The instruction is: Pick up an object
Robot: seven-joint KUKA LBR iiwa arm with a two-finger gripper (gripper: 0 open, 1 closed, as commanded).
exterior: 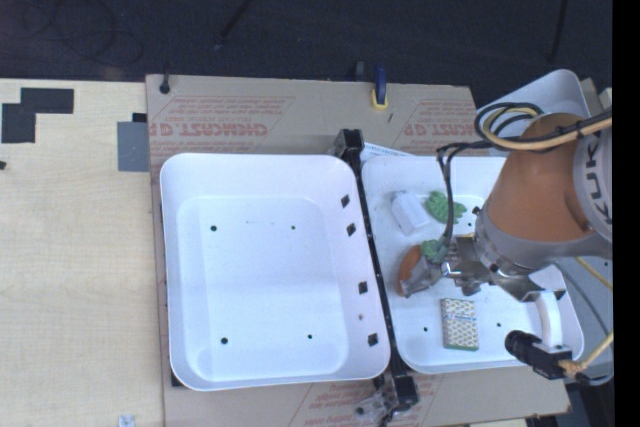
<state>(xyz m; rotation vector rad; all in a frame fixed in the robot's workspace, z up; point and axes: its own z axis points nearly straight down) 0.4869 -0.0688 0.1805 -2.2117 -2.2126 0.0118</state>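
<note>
My gripper (437, 270) hangs low in the right bin (520, 367), under the orange wrist band. Just left of it lies an orange-brown object (410, 264), touching or nearly touching the gripper's tip. A small green piece (432, 248) sits right above the gripper. Farther back are a leafy green object (441, 207) and a pale, translucent object (408, 213). A rectangular pad with a green-checked pattern (460, 323) lies flat toward the bin's front. The arm hides the bin's right part.
The left bin (190, 215) adjoins the right one along a black-clipped divider (362, 245). Both rest on a cardboard sheet (260, 120) over a wooden bench. A blue and yellow clamp (380, 87) stands at the cardboard's back edge.
</note>
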